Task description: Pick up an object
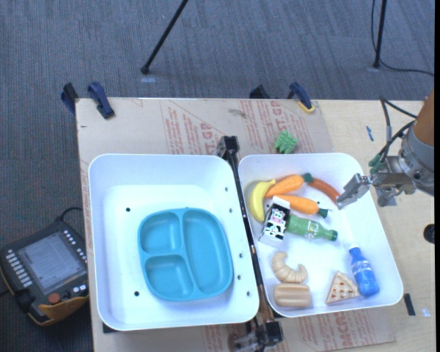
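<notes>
Gripper [361, 189] of the grey arm, reaching in from the right and hanging over the upper right part of the right bin [385, 229]; whether it is open or closed cannot be told at this scale, and nothing is seen held in it.

Just left of the gripper: an orange carrot [323, 188]. Further left lie a second carrot [290, 184], a third carrot [301, 204] below it, and beyond them a yellow banana [259, 199] against the bin's left side.

Below and left of the gripper: a green bottle [312, 230] on its side, touching a small black-and-white carton [276, 221] that bears a cow picture; its lettering is too small to read.

Below the gripper, near the bin's front edge: a blue bottle [361, 271] with a white label, writing illegible; beside it a waffle-patterned wedge [340, 289], a bread roll [292, 295] and a croissant [289, 268].

Far left of the gripper: the left bin [110, 196], holding a blue three-compartment plate [185, 253].

Above and left of the gripper, outside the bins: a small green block [285, 143] on the bench board [169, 127], whose red printing is mirrored and unreadable. Blue clamps [100, 98] grip the board's far edge.
</notes>
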`<state>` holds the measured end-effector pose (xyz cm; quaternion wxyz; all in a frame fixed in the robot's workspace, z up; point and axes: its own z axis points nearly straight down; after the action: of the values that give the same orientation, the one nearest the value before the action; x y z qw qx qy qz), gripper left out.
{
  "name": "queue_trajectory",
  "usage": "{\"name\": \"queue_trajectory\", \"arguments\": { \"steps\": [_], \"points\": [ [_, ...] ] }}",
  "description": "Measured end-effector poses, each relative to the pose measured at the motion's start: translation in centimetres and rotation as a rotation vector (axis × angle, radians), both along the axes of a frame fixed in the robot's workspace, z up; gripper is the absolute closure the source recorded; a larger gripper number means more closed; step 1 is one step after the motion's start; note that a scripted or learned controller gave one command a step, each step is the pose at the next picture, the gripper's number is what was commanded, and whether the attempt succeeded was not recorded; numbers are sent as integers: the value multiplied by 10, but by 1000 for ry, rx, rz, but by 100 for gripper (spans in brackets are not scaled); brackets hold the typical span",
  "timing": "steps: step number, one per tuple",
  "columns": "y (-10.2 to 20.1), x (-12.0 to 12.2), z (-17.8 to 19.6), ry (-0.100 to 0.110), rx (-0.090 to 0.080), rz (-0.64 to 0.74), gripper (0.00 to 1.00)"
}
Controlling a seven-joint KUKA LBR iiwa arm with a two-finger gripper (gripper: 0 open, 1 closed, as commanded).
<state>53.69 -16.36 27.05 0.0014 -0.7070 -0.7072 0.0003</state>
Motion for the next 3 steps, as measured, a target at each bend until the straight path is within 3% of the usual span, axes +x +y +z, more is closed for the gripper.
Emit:
{"name": "queue_trajectory", "arguments": {
  "steps": [1, 2, 3],
  "points": [
    [16, 45, -51, 1, 0, -177, 0],
    [-26, 102, -154, 0, 0, 17, 0],
    [-49, 108, -182, -4, -1, 371, 0]
  ]
}}
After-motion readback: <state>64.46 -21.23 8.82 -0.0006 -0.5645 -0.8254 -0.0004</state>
